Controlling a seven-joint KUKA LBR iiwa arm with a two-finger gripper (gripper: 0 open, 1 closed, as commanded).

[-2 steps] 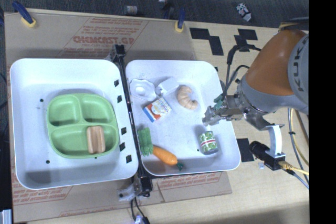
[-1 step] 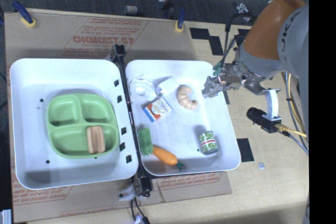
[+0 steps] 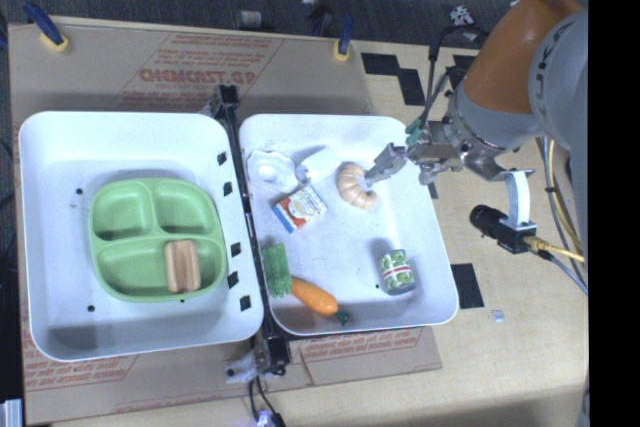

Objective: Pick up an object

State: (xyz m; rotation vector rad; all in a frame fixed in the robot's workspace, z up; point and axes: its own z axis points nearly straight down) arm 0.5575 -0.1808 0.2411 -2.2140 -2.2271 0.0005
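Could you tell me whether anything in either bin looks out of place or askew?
Nothing looks spilled or damaged. The carton lies flat and skewed in the right bin, and the can is tipped on its side. The hot dog sits neatly in the green tray. The end effector is by the croissant.

A single fixed camera looks down from above the bench at a slant, set far enough back to take in both white bins, the left bin (image 3: 40, 215) and the right bin (image 3: 430, 255), side by side, with dark floor along the top. The arm (image 3: 520, 85) enters from the right edge.
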